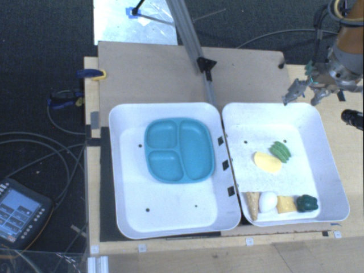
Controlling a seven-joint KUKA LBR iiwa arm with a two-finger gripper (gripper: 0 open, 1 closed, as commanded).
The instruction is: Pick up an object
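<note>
My gripper (pixel 305 94) hangs open above the far right corner of the right bin (pixel 327 135), its two fingers spread apart with nothing between them. Below it in that bin lie a yellow lemon-like piece (pixel 267 162) and a green ridged piece (pixel 280 151), touching each other. Along the bin's near edge sit a tan cone (pixel 251 204), a white egg (pixel 268 202), a yellow block (pixel 286 204) and a dark green broccoli-like piece (pixel 307 203) in a row.
The left bin (pixel 128 209) holds a blue divided plate (pixel 178 150). A grey pole (pixel 185 24) slants over the bench behind the bins. Cables and a handheld pendant (pixel 20 212) lie on the floor at left.
</note>
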